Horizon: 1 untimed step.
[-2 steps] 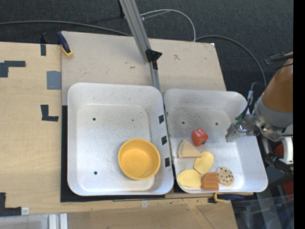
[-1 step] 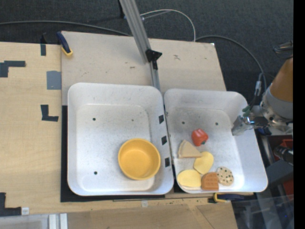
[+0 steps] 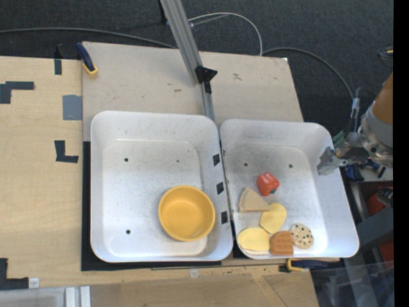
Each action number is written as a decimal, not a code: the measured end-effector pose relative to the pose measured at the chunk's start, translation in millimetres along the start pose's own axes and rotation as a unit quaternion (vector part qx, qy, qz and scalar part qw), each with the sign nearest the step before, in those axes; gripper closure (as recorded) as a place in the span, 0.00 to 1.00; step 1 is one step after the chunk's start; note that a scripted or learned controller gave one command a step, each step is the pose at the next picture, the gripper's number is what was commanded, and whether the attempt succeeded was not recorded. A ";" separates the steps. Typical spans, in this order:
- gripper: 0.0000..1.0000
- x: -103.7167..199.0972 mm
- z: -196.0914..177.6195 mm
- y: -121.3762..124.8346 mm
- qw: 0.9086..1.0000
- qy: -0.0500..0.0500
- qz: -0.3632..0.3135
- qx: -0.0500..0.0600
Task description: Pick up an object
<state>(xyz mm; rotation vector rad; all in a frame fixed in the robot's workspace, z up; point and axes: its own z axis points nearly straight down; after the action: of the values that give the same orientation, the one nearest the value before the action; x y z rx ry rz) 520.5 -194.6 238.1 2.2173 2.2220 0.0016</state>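
The right bin point(image 3: 300, 136) holds a red pepper-like piece point(image 3: 268, 183), a tan wedge point(image 3: 253, 201), two pale yellow slices point(image 3: 273, 217) point(image 3: 254, 240), a brown block point(image 3: 281, 243) and a speckled cookie point(image 3: 301, 236), all clustered in its near half. My gripper point(image 3: 332, 158) hovers at the bin's right rim, apart from every object, with nothing visibly held. A yellow bowl point(image 3: 186, 212) sits in the left bin point(image 3: 128, 139).
A slanted metal pole point(image 3: 186, 37) runs from the top down to the gap between the bins. Cables point(image 3: 287, 53) lie on the bench behind the right bin. A blue-and-yellow clamp point(image 3: 86, 57) sits at the board's back left corner.
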 end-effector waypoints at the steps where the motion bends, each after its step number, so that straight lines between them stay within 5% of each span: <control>1: 1.00 40.7 0.4 19.2 1.000 0.001 -0.002 0.002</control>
<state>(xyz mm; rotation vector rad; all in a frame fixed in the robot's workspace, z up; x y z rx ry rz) 539.6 -153.9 237.7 2.2161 2.2290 0.0011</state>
